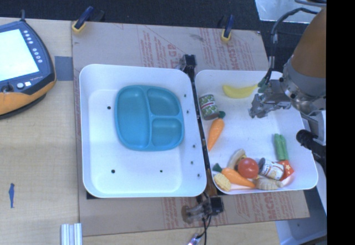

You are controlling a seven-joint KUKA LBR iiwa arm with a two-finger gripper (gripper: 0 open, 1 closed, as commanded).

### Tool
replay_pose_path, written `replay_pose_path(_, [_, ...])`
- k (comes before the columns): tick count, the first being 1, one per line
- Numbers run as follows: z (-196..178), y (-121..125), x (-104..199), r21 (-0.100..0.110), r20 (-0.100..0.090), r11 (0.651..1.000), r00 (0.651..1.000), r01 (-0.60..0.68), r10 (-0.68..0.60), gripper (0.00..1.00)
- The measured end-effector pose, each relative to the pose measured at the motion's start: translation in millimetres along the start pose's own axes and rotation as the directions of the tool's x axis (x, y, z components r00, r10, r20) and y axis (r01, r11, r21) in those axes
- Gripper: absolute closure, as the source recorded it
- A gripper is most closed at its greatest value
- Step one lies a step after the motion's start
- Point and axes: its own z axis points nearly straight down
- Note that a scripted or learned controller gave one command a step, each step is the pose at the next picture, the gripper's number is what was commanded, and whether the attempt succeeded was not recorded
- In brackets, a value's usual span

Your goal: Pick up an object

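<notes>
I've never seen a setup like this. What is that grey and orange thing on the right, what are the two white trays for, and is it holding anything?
You are looking down at a slant from a camera fixed above a bench. The grey and orange thing is a robot arm reaching in from the right. At its end is its tool, a two-finger grasper, here hanging over the right white bin. Nothing can be seen between its fingers, so I would not say it holds anything.

That bin holds toy food: a yellow banana just beside the tool, a small green can, a carrot, a green vegetable, and a pile near the front edge with a red tomato in it.

The left white bin holds a blue divided plate. The arm's job is to pick up one object.
</notes>
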Motion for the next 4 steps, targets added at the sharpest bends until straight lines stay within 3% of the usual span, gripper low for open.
replay_pose_path(1, [20.1,48.7,-46.7,0.001,0.0,1.0,1.0,-0.003,0.003,1.0])
replay_pose_path(2, [147.9,29.7,-11.6,0.003,-0.001,1.0,1.0,0.0,0.0,1.0])
replay_pose_path(3, [147.7,29.8,-11.8,0.002,-0.001,1.0,1.0,0.0,0.0,0.0])
replay_pose_path(4, [146.9,109.3,-21.2,0.001,-0.001,1.0,1.0,-0.001,0.001,0.0])
